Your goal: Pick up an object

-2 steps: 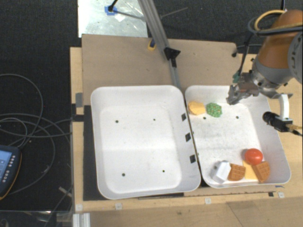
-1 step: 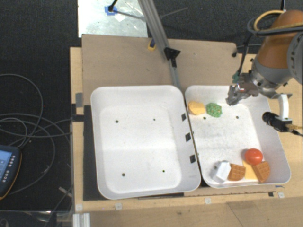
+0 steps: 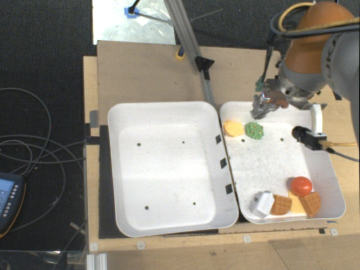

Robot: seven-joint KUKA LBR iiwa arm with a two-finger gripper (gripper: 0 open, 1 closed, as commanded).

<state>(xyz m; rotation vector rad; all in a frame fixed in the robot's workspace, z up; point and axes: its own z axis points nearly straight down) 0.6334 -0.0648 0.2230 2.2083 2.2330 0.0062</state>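
From above, we see the gripper [image 3: 260, 112] over the right bin's [image 3: 270, 153] far edge, just above a green bumpy ball [image 3: 254, 130] and a yellow piece [image 3: 233, 129]; we cannot tell its opening, nor any hold. A red ball [image 3: 301, 185], two waffle pieces [image 3: 295, 203] and a white block [image 3: 261, 203] crowd the near corner. The bin's middle lies open, as does the left bin [image 3: 169, 167].
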